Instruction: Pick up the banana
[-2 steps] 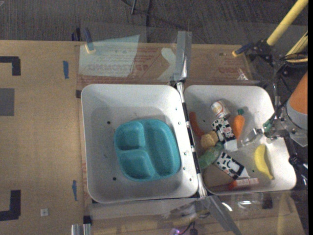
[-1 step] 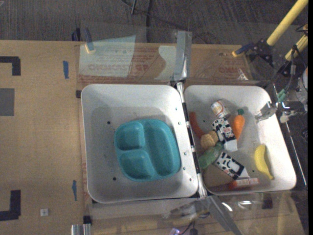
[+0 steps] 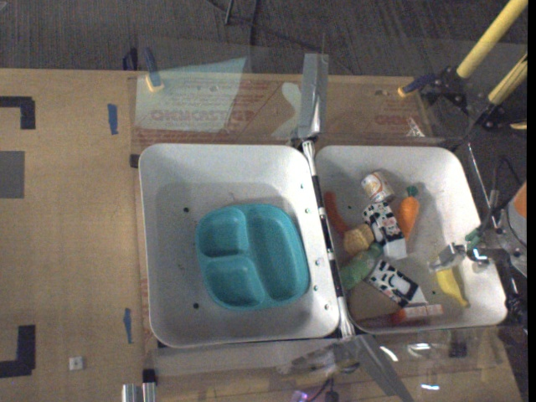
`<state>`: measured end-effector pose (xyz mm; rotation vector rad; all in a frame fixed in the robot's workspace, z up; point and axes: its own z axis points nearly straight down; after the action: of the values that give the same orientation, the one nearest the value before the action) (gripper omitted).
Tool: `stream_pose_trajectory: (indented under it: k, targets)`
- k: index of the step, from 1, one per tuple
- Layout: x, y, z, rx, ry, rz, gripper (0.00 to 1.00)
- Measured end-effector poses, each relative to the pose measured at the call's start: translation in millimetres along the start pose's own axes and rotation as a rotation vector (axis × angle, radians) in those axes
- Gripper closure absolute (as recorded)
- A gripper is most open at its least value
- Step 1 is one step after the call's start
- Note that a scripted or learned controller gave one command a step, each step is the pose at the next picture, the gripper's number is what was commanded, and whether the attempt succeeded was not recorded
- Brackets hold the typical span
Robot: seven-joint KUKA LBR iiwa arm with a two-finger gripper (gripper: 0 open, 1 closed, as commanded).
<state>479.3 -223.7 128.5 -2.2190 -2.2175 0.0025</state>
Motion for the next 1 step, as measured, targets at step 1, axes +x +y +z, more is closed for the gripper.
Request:
stream_pose_trajectory:
  k: [1]
  targets:
    - [8.0,4.4,38.6,-0.01,0.002,-0.241,0.0]
